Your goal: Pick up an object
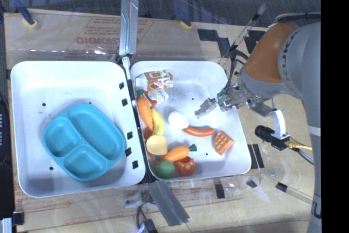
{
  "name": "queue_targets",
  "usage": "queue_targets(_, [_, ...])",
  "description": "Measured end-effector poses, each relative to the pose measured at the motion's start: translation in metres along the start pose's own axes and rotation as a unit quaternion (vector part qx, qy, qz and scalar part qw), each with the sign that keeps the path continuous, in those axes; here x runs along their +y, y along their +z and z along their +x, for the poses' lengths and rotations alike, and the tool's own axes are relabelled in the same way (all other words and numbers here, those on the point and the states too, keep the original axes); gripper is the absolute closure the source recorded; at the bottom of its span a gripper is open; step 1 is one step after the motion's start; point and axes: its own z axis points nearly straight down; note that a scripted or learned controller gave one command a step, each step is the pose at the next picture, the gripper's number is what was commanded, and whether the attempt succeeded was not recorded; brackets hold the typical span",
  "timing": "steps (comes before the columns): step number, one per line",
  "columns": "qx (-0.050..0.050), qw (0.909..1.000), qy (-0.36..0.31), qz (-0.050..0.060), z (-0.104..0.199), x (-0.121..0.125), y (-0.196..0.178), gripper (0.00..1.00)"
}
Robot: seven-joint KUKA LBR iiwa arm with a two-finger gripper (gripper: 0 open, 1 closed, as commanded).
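The right bin (235,156) holds several toy foods: a white egg (178,119), a sausage (198,130), a waffle piece (222,142), a long carrot (144,112), a banana (157,120), a yellow round fruit (157,145), a small carrot (178,153), a red pepper (186,166), a green fruit (164,169) and a printed carton (158,82). My gripper (206,108) hangs low over the bin's right half, just right of the egg and above the sausage. Nothing shows between its fingers.
The left bin (32,79) holds a blue divided tray (83,141). A metal divider bar (128,24) stands between the bins at the back. The arm's orange band (268,52) and grey wrist hang over the right bin's right rim.
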Motion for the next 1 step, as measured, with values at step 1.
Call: queue_targets(1, [0.002, 0.9956, 0.094, 0.002, 0.0284, 0.0358, 0.0275, 0.00])
